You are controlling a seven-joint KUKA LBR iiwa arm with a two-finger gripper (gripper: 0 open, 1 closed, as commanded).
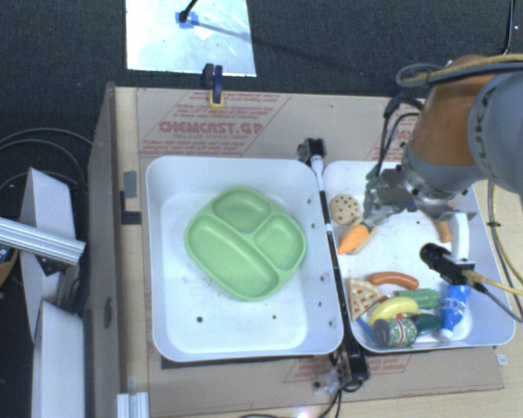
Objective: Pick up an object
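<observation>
Hidden, cropped and unclear around the right bin (pixel 504 325)

Above the right bin: arm (pixel 475 120) cut off by the right edge, masking the bin's far corner. Inside it: gripper (pixel 376 205) too dark and small for finger spacing to read; toy heap (pixel 405 316) at the near wall overlapping, lower pieces partly buried, blue item (pixel 454 307) unidentifiable.

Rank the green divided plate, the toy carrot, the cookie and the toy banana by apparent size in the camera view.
1. green divided plate, by far the largest.
2. toy banana.
3. toy carrot and cookie: these look about alike, and the gripper partly hides the carrot's top, so I won't rank them.
</observation>
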